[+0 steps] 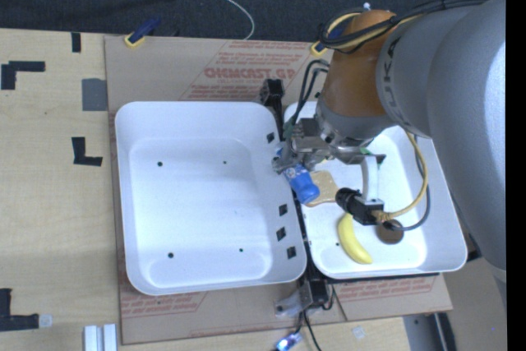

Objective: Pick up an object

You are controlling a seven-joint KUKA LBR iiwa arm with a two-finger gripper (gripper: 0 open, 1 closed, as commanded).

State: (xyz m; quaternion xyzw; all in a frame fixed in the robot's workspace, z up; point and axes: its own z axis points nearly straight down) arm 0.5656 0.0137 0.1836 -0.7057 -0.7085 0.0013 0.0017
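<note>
Lying in the right bin (pixel 423 255) are a banana (pixel 354 242), a brown round piece (pixel 390 233), a tan flat piece (pixel 326 183) and a blue object (pixel 306 190). The blue object sits near that bin's left wall, against the tan piece, just under the gripper (pixel 292 163). The left bin (pixel 131 177) stands alongside, walls touching. The arm (pixel 444 78) covers the right bin's far part and some of the tan piece. Whether the gripper is spread, closed or pinching the blue object, I cannot tell.
</note>
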